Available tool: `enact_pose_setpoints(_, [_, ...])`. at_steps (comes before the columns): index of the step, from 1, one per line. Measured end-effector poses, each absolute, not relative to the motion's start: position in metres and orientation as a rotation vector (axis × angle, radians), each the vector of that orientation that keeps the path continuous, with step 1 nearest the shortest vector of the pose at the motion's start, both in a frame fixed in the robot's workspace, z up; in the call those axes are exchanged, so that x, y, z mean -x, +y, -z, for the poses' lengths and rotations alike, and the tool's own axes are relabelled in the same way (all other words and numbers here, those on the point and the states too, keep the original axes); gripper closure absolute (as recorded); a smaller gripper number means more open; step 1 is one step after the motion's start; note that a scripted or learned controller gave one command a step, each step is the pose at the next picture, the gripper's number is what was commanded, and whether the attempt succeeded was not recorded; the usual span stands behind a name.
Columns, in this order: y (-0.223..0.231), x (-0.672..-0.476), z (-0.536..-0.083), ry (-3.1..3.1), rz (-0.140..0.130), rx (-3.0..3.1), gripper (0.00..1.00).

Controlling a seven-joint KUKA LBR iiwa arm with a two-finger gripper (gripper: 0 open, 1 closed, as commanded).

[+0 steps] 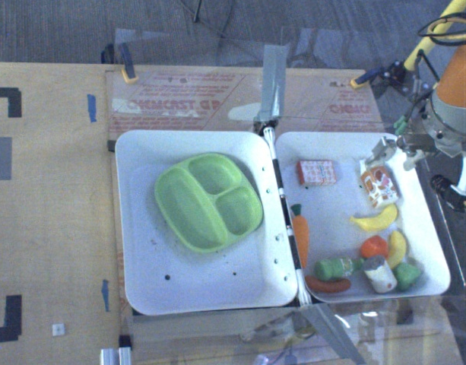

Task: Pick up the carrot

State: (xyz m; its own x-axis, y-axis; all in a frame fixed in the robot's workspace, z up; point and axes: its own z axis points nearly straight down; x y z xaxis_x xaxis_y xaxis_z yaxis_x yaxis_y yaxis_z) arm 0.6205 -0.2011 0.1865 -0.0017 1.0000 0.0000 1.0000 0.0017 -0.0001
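Set above the bench (50,204), looking down at a slant from the near side, far enough back to take in both white bins whole. Left bin (141,272) just left of frame centre, right bin (430,280) touching it and reaching nearly to the right edge. Beyond the left bin, cardboard sheet (187,101) and then grey carpet (80,14) along the top. Left of the left bin, bare bench wood out to the frame edge. Arm (449,97) at the upper right, beyond the right bin's far corner.
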Motion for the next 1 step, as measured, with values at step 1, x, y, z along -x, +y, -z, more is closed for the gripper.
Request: enact_pose_setpoints(1, [-0.1924,-0.5792,-0.1182,-2.174,0.029,2.312,0.00])
